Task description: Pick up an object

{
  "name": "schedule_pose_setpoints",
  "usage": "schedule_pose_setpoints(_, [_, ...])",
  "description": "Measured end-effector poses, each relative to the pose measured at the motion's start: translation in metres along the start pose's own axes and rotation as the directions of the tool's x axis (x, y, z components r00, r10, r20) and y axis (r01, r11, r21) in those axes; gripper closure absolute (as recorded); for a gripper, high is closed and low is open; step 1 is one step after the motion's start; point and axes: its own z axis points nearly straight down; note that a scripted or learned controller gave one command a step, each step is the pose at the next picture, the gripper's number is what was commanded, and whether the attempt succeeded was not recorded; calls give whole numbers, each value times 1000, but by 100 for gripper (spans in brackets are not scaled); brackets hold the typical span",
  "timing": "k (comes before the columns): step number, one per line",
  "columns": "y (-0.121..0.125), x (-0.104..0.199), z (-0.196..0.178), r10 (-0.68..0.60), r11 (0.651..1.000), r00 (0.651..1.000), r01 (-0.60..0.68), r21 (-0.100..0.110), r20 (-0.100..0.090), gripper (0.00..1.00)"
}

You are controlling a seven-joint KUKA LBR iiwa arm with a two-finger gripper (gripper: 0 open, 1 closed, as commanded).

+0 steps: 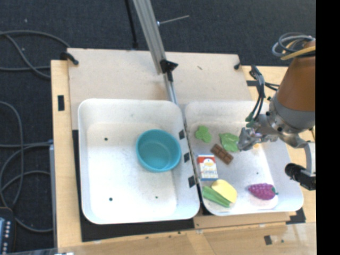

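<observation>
Camera view: claw beside green toy.

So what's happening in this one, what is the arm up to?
The arm reaches in from the right, its pincer low over the right bin, just beside a green toy. Nothing visibly sits in its grip. Also in that bin lie another green piece, a brown bar, a small carton, a corn cob and purple grapes. The left bin holds a blue bowl.
</observation>
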Motion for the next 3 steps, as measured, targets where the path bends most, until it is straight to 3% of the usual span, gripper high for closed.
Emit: schedule_pose_setpoints(3, [-11, 166, 1, -4, 1000, 1000, 4, 0, -3, 100])
